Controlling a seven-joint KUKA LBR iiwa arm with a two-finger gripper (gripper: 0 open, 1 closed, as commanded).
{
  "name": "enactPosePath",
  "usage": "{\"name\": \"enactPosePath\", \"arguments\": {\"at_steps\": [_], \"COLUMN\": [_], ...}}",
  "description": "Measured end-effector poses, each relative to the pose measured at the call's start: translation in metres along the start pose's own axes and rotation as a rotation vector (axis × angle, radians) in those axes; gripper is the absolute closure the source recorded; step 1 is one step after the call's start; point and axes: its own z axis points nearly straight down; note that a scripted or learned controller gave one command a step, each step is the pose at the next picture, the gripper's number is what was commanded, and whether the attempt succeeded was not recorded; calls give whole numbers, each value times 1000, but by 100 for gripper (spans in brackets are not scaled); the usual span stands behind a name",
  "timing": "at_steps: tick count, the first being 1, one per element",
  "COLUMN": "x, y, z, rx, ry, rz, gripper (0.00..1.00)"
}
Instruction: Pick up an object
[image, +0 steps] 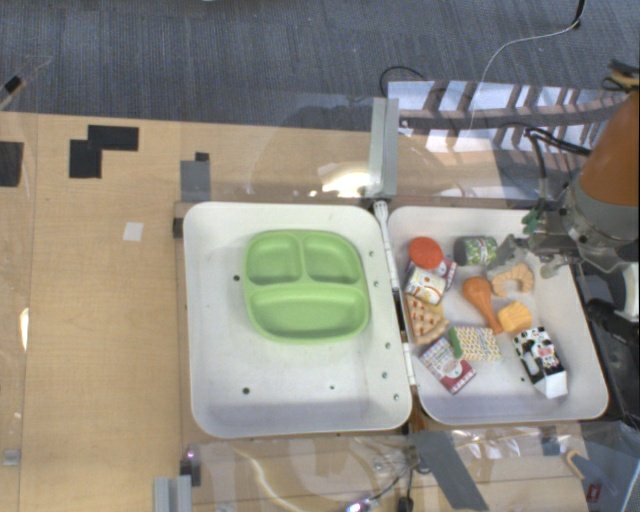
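Observation:
The right bin (590, 395) holds several toy foods: a red tomato (426, 250), a green can (475, 250), a small carton (425, 288), a pizza slice (428, 322), a drumstick (479, 297), an orange cheese wedge (515, 318), a tan bread piece (516, 278), and a cow-print milk carton (541, 363). My gripper (530, 255) hangs over the bin's upper right, just above the bread piece and right of the can. Its fingers stand apart with nothing between them.
The left bin (215, 390) bears a green divided plate (305, 285). A cracker (478, 344) and a red packet (449, 370) lie low in the right bin. A metal divider (394, 300) separates the bins. Cables trail behind the arm at the upper right.

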Motion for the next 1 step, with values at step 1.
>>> {"name": "enactPosePath", "arguments": {"at_steps": [1], "x": [-8], "y": [38], "z": [119], "rx": [-4], "ry": [-2], "rz": [10], "gripper": [0]}}
